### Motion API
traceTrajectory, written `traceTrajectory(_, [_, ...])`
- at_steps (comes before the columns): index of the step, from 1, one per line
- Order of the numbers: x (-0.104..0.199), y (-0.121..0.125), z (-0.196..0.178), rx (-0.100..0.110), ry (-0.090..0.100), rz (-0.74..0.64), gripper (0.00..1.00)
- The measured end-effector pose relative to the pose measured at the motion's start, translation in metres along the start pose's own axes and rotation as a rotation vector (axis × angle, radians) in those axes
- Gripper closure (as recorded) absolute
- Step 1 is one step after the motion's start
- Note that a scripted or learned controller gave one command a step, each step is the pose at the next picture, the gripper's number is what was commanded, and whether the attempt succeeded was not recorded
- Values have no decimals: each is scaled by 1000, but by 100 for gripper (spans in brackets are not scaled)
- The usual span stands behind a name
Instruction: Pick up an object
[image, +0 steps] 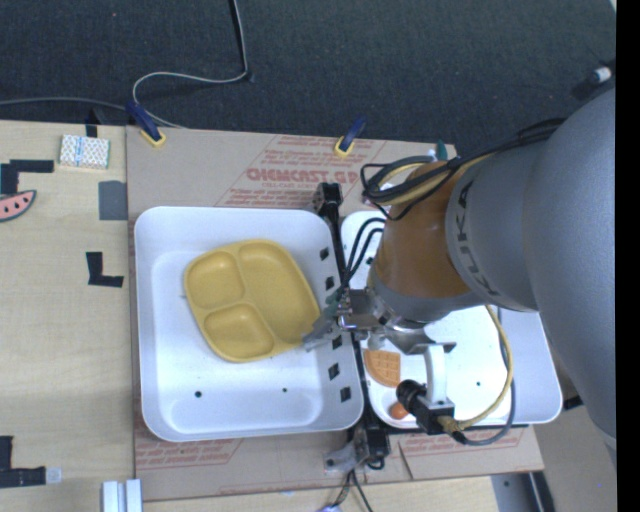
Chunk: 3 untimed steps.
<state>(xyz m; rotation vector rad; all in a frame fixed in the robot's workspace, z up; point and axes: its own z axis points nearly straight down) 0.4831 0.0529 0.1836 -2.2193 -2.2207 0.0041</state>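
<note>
Right bin (535, 395) largely hidden beneath the arm (500, 230); an orange object (381, 366) in it, just under the wrist, partly covered and unidentifiable.

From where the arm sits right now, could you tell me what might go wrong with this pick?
The gripper touches only the edge of the yellow divided plate, so a lift might slip or tip it. It also works close to the left bin's right wall, which it might strike. Loose cables hang over the right bin and could snag.
</note>
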Motion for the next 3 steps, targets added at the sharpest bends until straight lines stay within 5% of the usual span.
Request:
traceTrajectory(1, [-101,3,0,-2,-1,3,0])
traceTrajectory(3, [-57,1,0,-1,1,-1,0])
